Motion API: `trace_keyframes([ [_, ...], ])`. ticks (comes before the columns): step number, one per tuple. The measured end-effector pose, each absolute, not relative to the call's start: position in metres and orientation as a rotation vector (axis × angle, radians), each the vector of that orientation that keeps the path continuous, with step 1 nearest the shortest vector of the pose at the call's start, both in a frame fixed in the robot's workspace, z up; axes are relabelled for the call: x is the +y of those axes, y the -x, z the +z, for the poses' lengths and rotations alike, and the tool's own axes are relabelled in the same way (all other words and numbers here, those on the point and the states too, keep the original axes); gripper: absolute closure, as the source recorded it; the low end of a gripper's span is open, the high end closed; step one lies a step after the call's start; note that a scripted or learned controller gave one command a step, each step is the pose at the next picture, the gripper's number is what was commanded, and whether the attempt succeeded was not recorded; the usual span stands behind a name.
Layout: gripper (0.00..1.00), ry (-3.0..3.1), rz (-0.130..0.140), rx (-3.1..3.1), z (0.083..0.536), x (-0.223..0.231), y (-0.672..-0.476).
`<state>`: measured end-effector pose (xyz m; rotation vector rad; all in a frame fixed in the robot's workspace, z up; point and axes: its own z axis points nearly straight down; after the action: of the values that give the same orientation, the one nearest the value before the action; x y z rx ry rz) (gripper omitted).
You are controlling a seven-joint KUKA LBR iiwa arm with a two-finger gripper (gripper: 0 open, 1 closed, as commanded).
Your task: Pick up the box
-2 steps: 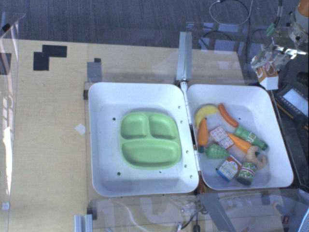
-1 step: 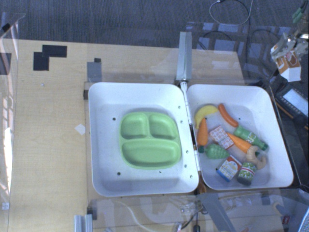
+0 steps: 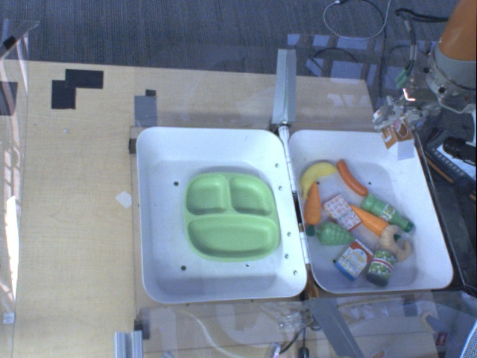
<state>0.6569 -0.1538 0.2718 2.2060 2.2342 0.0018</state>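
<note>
Box [image 3: 352,261] lies low in right bin [image 3: 440,263], well below gripper [image 3: 393,119] parked above bin's rim; grip state unclear.

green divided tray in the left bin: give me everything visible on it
The green tray looks like matte light-green plastic, a rounded rectangle with three compartments: two small ones on the far side, one long one on the near side. It lies flat, right side up, roughly centred on the left bin's floor, slightly rotated. Nothing sits in it or touches it.

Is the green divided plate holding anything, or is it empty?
Empty: all three compartments of the green divided plate show bare green, and it sits alone in the left bin.
</note>
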Motion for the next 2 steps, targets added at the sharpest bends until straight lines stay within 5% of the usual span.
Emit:
trace_keyframes([
  [1, 1.0, -2.151, 0.003, 2.288, 0.184, -0.028, -0.649],
  [2, 1.0, -2.2, 0.008, 2.238, 0.23, 0.047, -0.65],
])
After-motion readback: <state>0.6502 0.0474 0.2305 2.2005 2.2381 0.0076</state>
